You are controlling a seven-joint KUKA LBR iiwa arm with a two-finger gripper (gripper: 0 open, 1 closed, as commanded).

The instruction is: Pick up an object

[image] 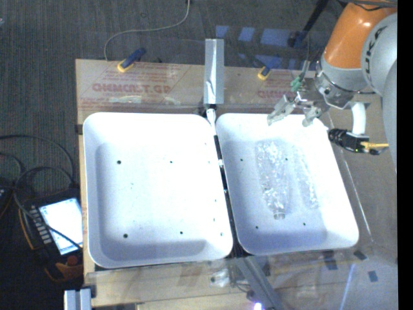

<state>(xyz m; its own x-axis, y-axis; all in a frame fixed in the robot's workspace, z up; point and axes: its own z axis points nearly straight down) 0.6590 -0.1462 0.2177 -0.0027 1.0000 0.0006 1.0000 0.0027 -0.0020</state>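
On the bench, the right bin (335, 234) holds a clear plastic bottle (276, 176) lying long from 12 to 6. Our pincer (293, 113) hangs above the far rim, fingers apart and holding nothing. We see the bottle at about 7 o'clock from it.

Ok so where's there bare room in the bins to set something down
The left bin shows bare floor wall to wall. In the right bin, a clear plastic bottle fills the middle; bare strips run along its left wall and front edge. The pincer crowds the back rim.
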